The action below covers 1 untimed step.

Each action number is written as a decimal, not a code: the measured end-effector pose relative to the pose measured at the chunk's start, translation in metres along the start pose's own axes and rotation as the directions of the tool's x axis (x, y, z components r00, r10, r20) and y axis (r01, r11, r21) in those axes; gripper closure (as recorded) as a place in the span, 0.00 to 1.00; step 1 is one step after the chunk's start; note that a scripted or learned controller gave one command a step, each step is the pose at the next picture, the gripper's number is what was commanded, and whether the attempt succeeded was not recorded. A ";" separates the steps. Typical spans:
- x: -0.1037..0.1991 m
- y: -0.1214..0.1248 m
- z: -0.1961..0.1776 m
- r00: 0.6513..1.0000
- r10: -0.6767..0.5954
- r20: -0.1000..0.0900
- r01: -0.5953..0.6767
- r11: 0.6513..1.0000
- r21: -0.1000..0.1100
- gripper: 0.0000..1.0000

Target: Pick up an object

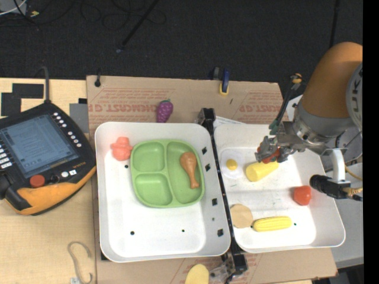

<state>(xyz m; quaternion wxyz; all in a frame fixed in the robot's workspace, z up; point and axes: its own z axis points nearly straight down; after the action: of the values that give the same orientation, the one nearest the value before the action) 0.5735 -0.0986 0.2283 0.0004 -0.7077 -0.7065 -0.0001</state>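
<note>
Camera view: a yellow wedge (261, 170) lies in the right bin (328, 232), the gripper (273, 152) low over its far end. Whether the fingers are spread or pinching, I cannot tell. Nothing looks lifted yet; the grasp and raise remain.

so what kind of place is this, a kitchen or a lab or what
Most likely a robotics lab bench, not a kitchen: a grey-and-orange robot arm reaches over two white bins of toy food, and a teach pendant lies beside them.

Grey arm (331, 114) with a broad orange band (334, 76) and dark cables.
</note>
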 end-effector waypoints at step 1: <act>0.053 0.003 0.011 1.000 -0.005 -0.002 0.005 1.000 0.003 1.00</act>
<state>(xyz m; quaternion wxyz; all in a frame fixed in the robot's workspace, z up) 0.5771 -0.0451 0.2169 0.0021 -0.7061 -0.7081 0.0006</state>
